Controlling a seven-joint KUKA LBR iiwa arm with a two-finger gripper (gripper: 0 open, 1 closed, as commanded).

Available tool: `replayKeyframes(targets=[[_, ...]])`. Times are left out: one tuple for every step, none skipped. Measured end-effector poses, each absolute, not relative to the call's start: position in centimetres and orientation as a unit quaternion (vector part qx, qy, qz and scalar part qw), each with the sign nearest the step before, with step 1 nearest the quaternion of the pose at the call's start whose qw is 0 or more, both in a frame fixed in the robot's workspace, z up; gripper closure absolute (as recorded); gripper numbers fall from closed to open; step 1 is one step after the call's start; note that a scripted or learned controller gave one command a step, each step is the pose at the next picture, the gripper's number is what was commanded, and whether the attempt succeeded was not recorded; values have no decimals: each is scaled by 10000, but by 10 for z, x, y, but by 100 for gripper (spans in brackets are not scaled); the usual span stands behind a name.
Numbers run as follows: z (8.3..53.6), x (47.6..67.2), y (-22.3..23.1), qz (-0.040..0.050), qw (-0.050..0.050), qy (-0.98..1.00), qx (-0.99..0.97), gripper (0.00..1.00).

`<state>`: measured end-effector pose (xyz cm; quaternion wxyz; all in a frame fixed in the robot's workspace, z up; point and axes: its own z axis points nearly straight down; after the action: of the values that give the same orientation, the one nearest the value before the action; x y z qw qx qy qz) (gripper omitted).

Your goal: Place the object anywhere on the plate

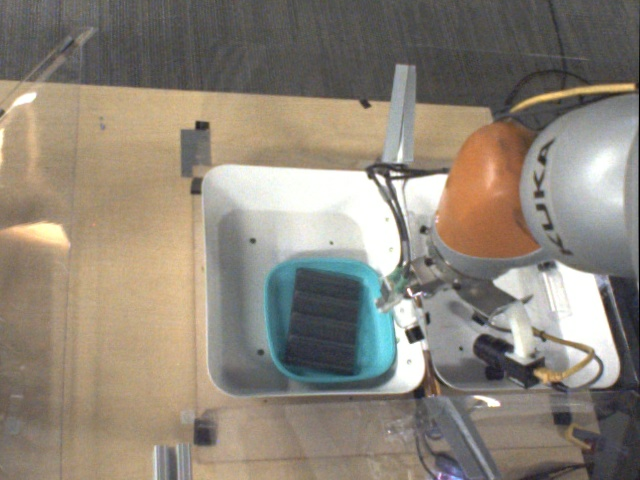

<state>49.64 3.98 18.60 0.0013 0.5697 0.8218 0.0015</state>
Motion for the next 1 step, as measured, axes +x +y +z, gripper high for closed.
replayKeyframes(targets=[[185,539,100,26,21,8369,5473,100]])
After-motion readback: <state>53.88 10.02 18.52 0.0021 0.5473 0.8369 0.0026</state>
